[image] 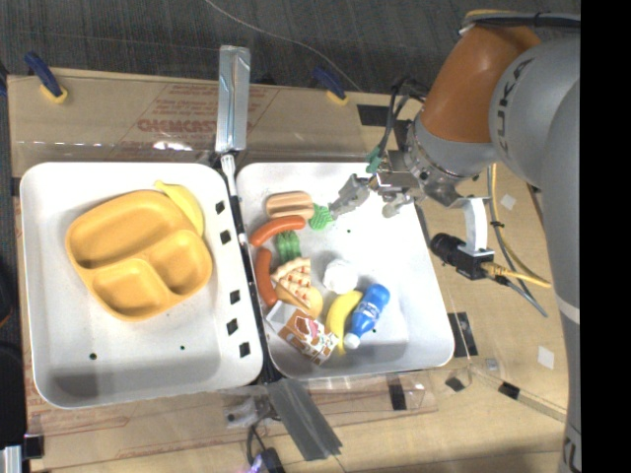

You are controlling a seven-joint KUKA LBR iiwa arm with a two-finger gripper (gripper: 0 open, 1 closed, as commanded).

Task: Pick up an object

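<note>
We see the gripper (367, 194) at about 12 o'clock in the right bin (419, 294), its fingers parted with nothing between them; one tip sits just beside a small green toy (321, 220). Toward 9 o'clock lie a hot dog bun (288, 204) and a red sausage (276, 231). At 6 o'clock we find a pizza slice (296, 284), banana (338, 315), blue bottle (367, 314) and white ball (340, 276). The left bin (59, 363) holds a yellow divided tray (138, 254).

two white bins (39, 294), one yellow tray (138, 254), two bananas (340, 313), one bottle (367, 313), one hot dog (289, 204).
</note>
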